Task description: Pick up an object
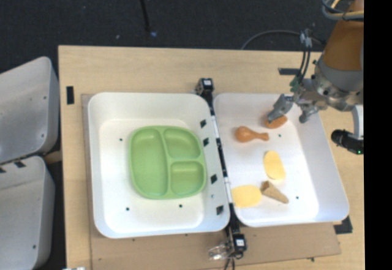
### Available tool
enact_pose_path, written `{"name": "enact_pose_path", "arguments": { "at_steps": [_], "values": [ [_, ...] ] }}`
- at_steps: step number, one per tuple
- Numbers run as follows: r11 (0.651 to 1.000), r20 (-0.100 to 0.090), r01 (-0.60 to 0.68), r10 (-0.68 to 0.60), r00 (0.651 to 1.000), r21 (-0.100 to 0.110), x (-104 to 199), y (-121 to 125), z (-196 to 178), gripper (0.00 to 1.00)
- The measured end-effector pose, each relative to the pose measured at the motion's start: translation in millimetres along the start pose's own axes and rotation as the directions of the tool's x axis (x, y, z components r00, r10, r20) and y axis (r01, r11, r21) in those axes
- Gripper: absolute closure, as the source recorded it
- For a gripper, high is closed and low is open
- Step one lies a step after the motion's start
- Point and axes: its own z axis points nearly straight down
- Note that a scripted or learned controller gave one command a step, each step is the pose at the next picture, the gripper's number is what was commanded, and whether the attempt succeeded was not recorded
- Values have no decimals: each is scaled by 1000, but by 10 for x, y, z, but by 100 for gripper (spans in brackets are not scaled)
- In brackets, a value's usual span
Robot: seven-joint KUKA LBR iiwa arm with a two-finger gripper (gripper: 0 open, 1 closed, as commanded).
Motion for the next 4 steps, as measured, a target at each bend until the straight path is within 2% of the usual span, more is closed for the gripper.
{"name": "enact_pose_path", "arguments": {
  "at_steps": [1, 2, 4],
  "values": [
    [1000, 2, 2, -2, 1000, -13, 3, 25, -74, 0],
    [1000, 3, 1, -1, 1000, -9, -40, -14, 358, 0],
    [1000, 3, 2, -2, 1000, -10, -32, 91, 1279, 0]
  ]
}}
